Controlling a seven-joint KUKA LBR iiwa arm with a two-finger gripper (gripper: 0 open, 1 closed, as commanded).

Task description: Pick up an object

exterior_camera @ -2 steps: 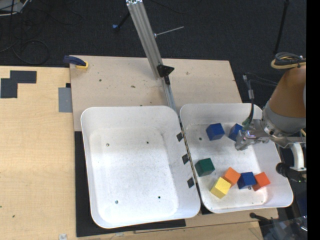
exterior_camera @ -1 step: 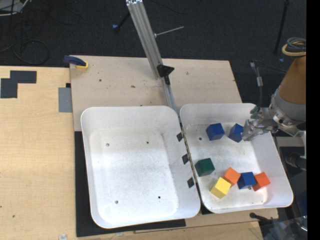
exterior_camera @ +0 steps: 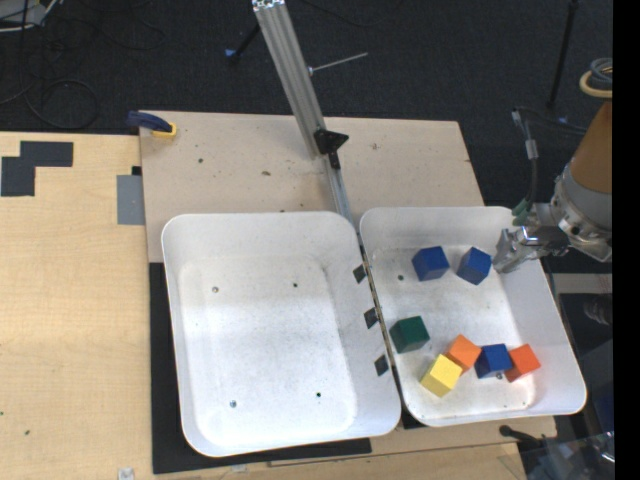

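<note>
The right bin (exterior_camera: 560, 368) holds several cubes. Two blue cubes (exterior_camera: 431, 263) (exterior_camera: 475, 265) lie side by side in its far half. A green cube (exterior_camera: 409, 334) sits near the bin's left wall. Toward the front, an orange cube (exterior_camera: 463, 351), a yellow cube (exterior_camera: 441, 375), a third blue cube (exterior_camera: 493, 360) and a red-orange cube (exterior_camera: 522, 362) are clustered close together. My gripper (exterior_camera: 507, 253) hangs low at the bin's right side, just right of the second blue cube and very near it. Whether they touch is unclear.
The left bin (exterior_camera: 200, 258) lies beside the right one, with black clips along the shared wall. A slanted aluminium bar (exterior_camera: 295, 68) rises behind the bins. The arm enters from the right over the right bin's rim.
</note>
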